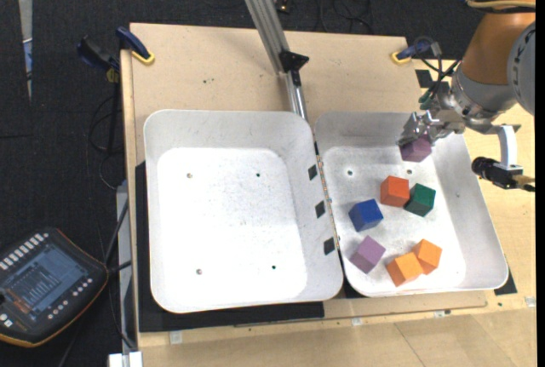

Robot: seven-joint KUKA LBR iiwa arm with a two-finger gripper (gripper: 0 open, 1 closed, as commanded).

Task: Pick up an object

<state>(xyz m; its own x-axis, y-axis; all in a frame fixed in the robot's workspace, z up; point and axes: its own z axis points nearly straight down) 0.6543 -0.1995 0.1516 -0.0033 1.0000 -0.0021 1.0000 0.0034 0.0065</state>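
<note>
At the upper right of the frame, the gripper [419, 135] pinches a purple cube [415, 150] above the right bin [477, 212].

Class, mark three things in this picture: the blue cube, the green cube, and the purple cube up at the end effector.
blue cube [365, 214]: camera view, top face.
green cube [420, 199]: camera view, top face.
purple cube at the end effector [415, 150]: camera view, visible front face below the end effector.

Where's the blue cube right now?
The blue cube lies in the right bin, near its left wall, just left of the orange cube and above the purple cube.
</note>
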